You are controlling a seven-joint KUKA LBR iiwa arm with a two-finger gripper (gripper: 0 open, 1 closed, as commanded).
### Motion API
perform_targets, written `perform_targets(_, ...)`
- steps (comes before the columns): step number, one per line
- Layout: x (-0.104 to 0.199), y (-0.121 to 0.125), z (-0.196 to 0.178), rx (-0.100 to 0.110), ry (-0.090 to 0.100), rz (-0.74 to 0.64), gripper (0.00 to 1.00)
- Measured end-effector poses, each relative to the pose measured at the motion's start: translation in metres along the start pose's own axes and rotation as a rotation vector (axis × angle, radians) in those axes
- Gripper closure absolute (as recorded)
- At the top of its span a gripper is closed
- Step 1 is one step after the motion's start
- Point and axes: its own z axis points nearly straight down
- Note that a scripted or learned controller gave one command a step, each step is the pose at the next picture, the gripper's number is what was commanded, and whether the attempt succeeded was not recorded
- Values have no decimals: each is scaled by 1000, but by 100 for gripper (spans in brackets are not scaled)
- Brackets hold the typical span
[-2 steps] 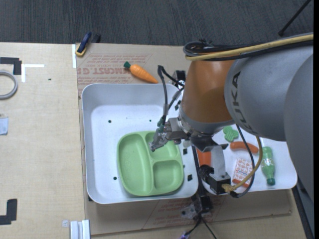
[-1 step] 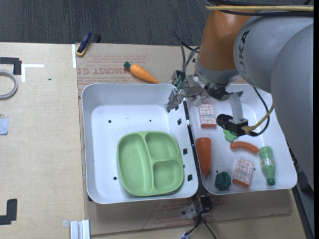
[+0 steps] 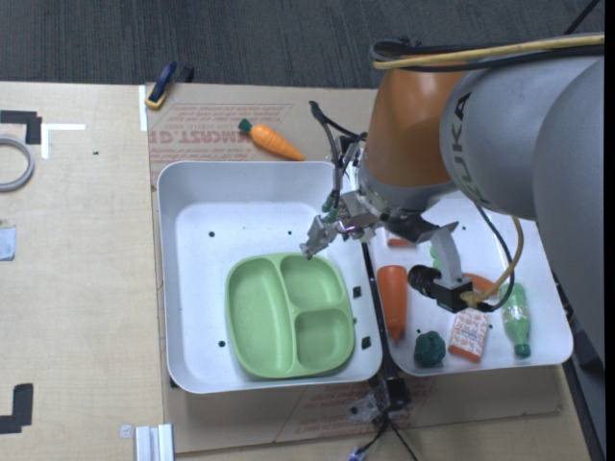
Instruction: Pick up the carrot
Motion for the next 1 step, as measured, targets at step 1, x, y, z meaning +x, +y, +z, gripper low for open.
perform_targets(1,72,14,4,0,0,-144,0)
